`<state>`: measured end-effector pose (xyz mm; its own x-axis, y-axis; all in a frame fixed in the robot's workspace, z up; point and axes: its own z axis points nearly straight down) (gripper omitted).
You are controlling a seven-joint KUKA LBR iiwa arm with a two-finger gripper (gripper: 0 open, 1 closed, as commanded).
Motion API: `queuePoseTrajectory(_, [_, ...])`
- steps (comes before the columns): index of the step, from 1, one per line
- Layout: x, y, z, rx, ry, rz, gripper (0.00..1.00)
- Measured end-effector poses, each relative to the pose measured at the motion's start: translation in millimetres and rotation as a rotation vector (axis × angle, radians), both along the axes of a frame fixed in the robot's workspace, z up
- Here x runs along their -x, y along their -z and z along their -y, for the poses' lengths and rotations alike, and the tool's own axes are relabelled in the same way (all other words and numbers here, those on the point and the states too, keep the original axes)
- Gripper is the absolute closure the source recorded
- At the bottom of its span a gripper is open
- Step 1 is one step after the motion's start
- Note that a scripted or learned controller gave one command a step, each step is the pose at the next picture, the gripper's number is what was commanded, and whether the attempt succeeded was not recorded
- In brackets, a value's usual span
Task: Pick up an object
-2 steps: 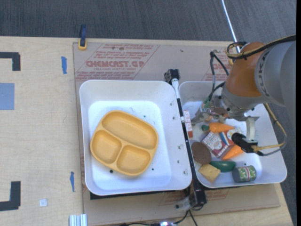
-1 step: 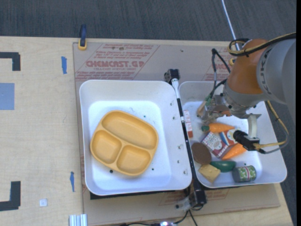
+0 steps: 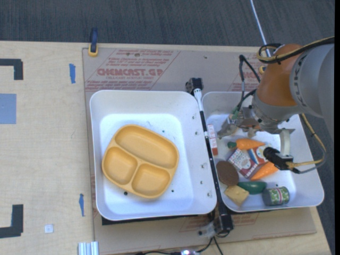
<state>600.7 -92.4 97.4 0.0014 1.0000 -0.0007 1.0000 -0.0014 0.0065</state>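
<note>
1. Tool (image 3: 237, 124) hangs low over the right bin (image 3: 312, 189), toward its far left; wide or narrow cannot be told.
2. Carrot (image 3: 249, 143) lies just beside the tool; carton (image 3: 243, 161) and can (image 3: 276, 195) lie nearer the front.
3. Left bin (image 3: 106, 110) holds a yellow plate (image 3: 139, 161).

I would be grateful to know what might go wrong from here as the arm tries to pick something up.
The toys in the right bin lie packed together: the carrot, the small carton and the brown disc touch or nearly touch, so the claw may nudge neighbours or catch two at once. The claw seems to hang over bare floor beside the carrot, so a grasp there may come up empty.
</note>
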Motion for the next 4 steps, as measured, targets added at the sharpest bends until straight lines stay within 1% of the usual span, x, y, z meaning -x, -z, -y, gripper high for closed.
queuePoseTrajectory(1, [52,11,8,0.000,-0.001,-0.003,0.00])
queuePoseTrajectory(2, [50,0,8,0.001,-0.001,0.003,1.00])
queuePoseTrajectory(3, [50,0,8,0.000,-0.001,0.003,0.00])
queuePoseTrajectory(4, [49,-10,7,0.001,-0.001,0.007,1.00])
